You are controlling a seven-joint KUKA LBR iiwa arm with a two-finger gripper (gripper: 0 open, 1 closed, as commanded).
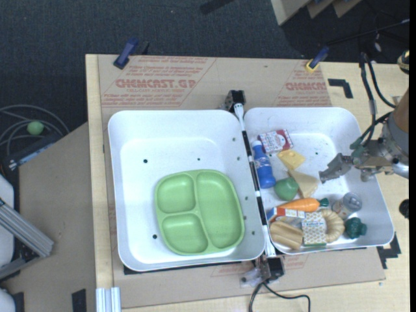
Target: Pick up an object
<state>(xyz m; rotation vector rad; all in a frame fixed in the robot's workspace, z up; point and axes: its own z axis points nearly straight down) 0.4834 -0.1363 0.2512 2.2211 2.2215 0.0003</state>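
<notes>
My gripper (333, 169) hangs over the right side of the right bin (338, 119), with the arm coming in from the right edge. It sits just right of a yellow wedge (292, 160) and a tan wedge (307, 184). Below it lie a grey round piece (350, 203) and a dark green piece (354, 227). Further left are a green ball (285, 188), an orange carrot (299, 206) and a blue bottle (262, 166). I see nothing held in the gripper.
A green divided plate (197, 210) lies in the left bin (130, 142). The right bin also holds a red and white packet (274, 140), a tan ring (334, 225), a bread roll (286, 234) and a patterned card (314, 228). Cables hang by the arm at the right.
</notes>
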